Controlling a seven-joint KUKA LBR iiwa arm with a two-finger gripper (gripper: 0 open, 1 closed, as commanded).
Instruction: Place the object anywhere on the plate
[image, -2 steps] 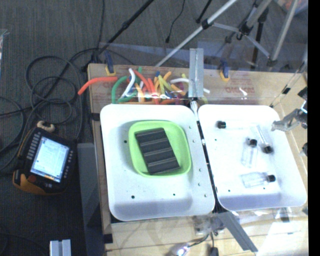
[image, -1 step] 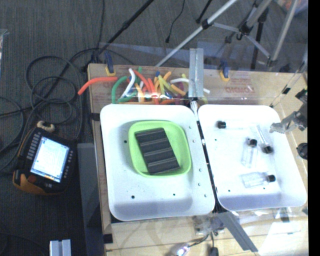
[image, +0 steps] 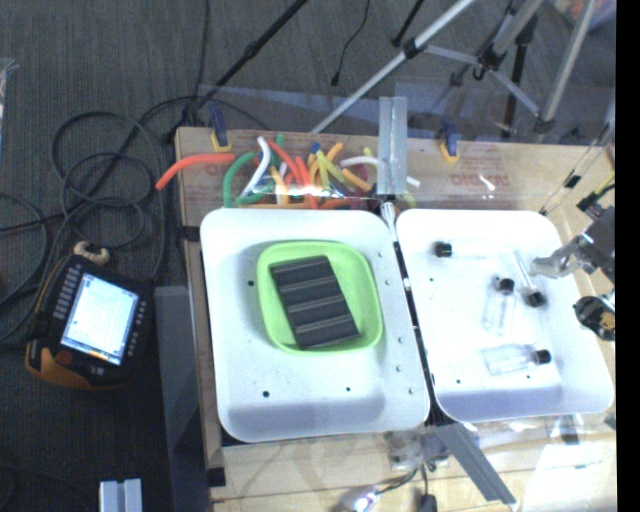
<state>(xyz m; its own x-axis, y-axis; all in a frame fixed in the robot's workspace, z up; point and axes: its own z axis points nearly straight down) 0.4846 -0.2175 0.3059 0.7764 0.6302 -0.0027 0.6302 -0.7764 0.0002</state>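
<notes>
Dark ribbed block (image: 315, 300) sits flat on the green plate (image: 270, 270) in the left bin (image: 300, 400), while the gripper (image: 555, 264) hangs at the right bin's (image: 470, 390) far edge.

From where I stand, the block covers the middle of the plate, tilted slightly, with green rim showing all around it. The arm comes in from the right, and its pale gripper tip reaches over the right bin's edge; I cannot tell whether it is spread or closed, and nothing shows in it. Small clear vials with black caps (image: 497, 300) lie scattered in that bin. Coloured tubes (image: 300, 170) are heaped on the surface behind the bins.
</notes>
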